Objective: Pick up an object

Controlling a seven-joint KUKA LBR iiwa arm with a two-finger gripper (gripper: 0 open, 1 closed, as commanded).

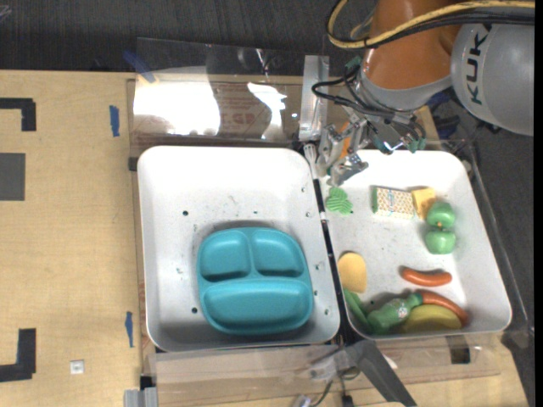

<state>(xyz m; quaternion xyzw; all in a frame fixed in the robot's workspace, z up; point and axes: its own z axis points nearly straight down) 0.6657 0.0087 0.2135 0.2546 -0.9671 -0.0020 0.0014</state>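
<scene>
My gripper hangs over the far left corner of the right bin, under the orange band of the arm. Just below it lies a small green ridged piece, apart from the gripper. Further right are a patterned box, a yellow block and a green pepper-like toy. A yellow-orange lemon shape sits near the bin's left wall. A red sausage shape, an orange carrot, a yellow banana and a green vegetable crowd the near edge.
The left bin holds a teal divided plate toward its near side. A clear plastic sheet lies behind the bins. The ridge between the bins runs right beside the gripper. Cables loop above the wrist.
</scene>
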